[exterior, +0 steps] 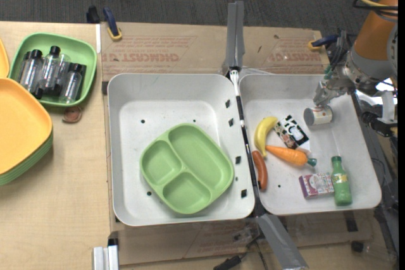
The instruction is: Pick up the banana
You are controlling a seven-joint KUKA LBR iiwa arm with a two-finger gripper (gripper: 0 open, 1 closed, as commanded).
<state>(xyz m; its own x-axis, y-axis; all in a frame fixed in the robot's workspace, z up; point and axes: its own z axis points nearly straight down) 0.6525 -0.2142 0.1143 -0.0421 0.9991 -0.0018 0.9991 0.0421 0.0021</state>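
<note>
Camera view looks down on a brown wooden tabletop point(57, 212) with two shallow white plastic bins side by side. The left white bin point(126, 136) holds a light green plastic tray with three sections point(186, 168). The right white bin point(362, 136) holds the small things.

The curved yellow banana point(264, 132) lies near the left wall of the right bin, about halfway down. A small black and white packet point(292, 131) sits just beside the banana on its right. An orange toy carrot point(288, 155) lies just below the banana, pointing to the right. A red toy sausage point(259, 170) lies by the left wall, below the banana. A little pink box point(316, 185) and a green plastic bottle point(342, 181) rest next to each other near the front right corner. A short grey and white can point(318, 115) lies on its side near the back of the bin.

The grey arm with its orange band point(374, 31) comes in from the right. Its pincer point(326, 93) hangs just above the can, well apart from the banana. I cannot tell how the pincer is set, and nothing can be seen in its grip.

On the far left, a green square bowl point(22, 47) holds small dark bottles point(50, 74), and a stack of orange plates point(22, 129) sits beside it.
</note>
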